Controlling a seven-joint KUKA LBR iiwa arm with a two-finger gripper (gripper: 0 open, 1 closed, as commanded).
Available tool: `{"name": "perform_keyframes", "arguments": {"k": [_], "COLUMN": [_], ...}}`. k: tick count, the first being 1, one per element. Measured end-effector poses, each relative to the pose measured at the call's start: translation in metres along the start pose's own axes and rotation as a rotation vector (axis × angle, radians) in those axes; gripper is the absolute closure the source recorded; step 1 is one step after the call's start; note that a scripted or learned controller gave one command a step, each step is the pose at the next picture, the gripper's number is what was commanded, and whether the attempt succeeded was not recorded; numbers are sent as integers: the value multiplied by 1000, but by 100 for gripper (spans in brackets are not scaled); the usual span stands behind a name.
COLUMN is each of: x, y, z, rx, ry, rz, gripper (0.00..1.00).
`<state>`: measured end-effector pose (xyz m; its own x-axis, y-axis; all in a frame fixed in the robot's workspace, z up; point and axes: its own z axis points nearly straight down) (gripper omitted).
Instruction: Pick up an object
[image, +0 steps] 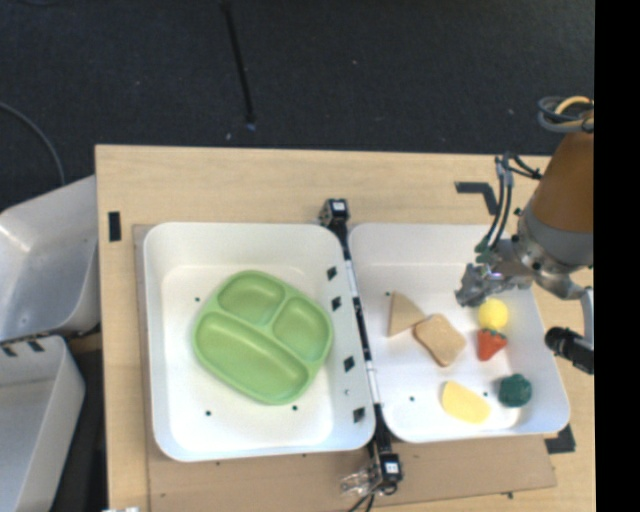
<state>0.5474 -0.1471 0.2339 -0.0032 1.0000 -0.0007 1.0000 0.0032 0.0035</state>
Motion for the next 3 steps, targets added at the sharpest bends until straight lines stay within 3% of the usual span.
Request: {"name": "perform_keyframes", "arguments": {"k": [3], "x": [150], "y": [-1], "z": [-16], "rx": [1], "ry": [2], "rz": [-4], "gripper": [100]}}
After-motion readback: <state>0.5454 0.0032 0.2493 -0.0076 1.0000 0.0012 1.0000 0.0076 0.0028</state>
